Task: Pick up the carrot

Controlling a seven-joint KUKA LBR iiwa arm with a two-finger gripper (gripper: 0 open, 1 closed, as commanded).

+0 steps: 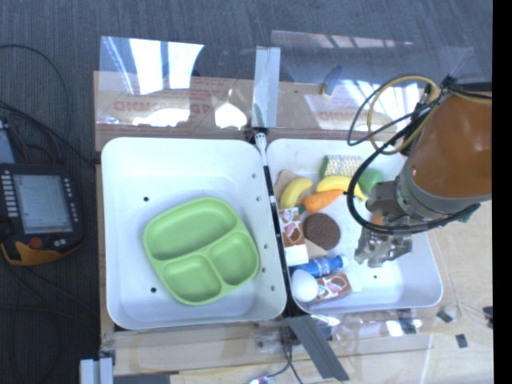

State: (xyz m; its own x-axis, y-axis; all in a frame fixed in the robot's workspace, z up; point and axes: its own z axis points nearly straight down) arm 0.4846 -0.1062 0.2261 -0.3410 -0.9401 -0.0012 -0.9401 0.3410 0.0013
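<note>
The orange carrot (323, 200) lies in the right bin (416, 290), just right of a yellow banana (294, 190) and below another yellow piece (334, 184). My gripper (381, 249) hangs over the right part of that bin, below and to the right of the carrot and apart from it. Nothing shows between its fingers. The arm's orange band (456, 154) covers the bin's upper right corner.
A green three-part plate (202, 250) lies in the left bin (128, 166). Around the carrot sit a brown cookie (322, 230), a green item (370, 181), a blue-capped bottle (324, 265), a white egg (303, 286) and small packets. Black cables loop over the right bin.
</note>
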